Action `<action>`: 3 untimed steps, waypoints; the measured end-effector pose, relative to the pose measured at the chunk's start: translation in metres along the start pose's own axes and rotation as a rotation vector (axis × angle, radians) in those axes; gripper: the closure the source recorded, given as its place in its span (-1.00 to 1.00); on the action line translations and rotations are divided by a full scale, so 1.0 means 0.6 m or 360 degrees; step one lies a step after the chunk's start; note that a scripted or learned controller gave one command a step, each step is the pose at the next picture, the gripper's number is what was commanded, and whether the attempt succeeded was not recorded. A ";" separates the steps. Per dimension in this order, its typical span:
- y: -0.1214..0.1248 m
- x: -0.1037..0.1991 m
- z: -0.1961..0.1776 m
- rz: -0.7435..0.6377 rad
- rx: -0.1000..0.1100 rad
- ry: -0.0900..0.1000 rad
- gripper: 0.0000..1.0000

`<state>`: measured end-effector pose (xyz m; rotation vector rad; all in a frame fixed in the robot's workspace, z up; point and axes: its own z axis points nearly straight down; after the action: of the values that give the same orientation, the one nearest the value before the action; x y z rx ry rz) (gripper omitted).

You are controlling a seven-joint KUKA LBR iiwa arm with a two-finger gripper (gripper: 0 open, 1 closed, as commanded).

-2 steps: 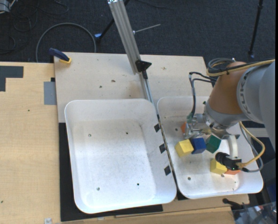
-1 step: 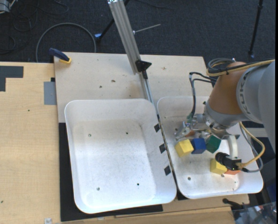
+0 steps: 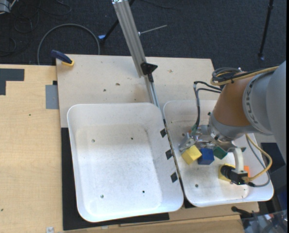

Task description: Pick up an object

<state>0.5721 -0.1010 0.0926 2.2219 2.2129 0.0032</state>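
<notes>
Three small blocks, one yellow block (image 3: 192, 154), one blue block (image 3: 206, 158) and one green block (image 3: 220, 153), sit close in a row in the right bin (image 3: 205, 191). The gripper (image 3: 195, 141) hangs at 12 o'clock of the yellow block, just above it. I cannot tell how far open it is or whether it grasps anything. The yellow block lies near the 9 o'clock wall, and bare floor spreads toward 6 o'clock. One left bin (image 3: 115, 169) adjoins.

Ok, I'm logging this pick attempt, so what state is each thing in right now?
gripper: low in the right bin, just above the yellow block.
yellow block: lying tilted, beside the blue block.
blue block: lying between the yellow block and the green block.
green block: partly hidden under the arm.
right bin: holds all three blocks.
</notes>
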 end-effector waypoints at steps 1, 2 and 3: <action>0.000 -0.003 -0.017 0.0008 0.0002 0.0002 1.00; 0.000 -0.003 -0.016 0.0012 0.0002 0.0003 -1.00; 0.000 -0.006 -0.032 0.0018 0.0000 0.0002 1.00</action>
<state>0.5718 -0.1045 0.1119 2.2351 2.2011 0.0047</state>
